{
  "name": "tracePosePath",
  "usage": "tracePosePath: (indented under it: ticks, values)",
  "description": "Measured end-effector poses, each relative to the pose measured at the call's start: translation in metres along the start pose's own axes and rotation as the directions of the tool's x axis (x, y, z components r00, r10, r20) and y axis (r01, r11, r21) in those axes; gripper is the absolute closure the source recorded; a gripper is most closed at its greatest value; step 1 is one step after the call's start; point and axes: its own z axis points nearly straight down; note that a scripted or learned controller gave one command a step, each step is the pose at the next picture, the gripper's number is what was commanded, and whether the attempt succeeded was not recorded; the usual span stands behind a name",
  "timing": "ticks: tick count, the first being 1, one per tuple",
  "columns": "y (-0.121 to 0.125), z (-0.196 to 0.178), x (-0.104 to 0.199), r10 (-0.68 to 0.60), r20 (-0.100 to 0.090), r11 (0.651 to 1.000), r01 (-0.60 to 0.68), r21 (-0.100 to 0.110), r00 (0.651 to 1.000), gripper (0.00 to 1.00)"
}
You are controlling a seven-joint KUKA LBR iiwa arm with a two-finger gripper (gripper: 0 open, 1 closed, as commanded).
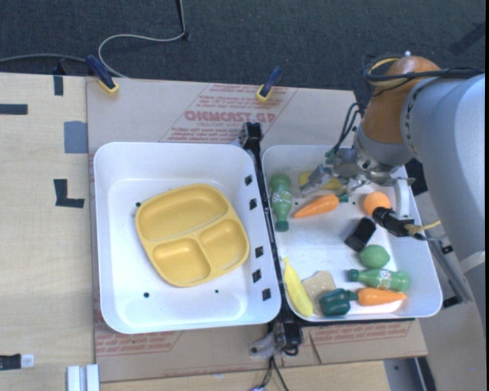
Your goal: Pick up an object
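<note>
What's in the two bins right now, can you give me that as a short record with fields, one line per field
left bin: holds a yellow divided plate, lying flat
right bin: holds toy foods and small items
near the gripper: an orange carrot and a green bottle
bin's near end: a banana, a second carrot, a green bottle lying down
middle: a black block and a green round fruit
gripper: low over the far end of the right bin, above the toys
grasp: cannot tell
</note>
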Motion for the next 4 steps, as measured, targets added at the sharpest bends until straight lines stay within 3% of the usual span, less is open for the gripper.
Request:
tracePosePath:
  ticks: [1, 2, 3, 4]
  values:
    - [0.000, -0.010, 0.000, -0.002, 0.002, 1.000, 0.002, -0.002, 1.000, 1.00]
    - [0.010, 0.002, -0.007, 0.000, -0.008, 1.000, 0.001, 0.027, 1.000, 1.00]
    - [-0.022, 0.000, 0.008, 0.002, 0.001, 1.000, -0.002, 0.001, 1.000, 1.00]
    - [-0.021, 0.000, 0.009, 0.001, -0.001, 1.000, -0.001, -0.001, 1.000, 0.00]
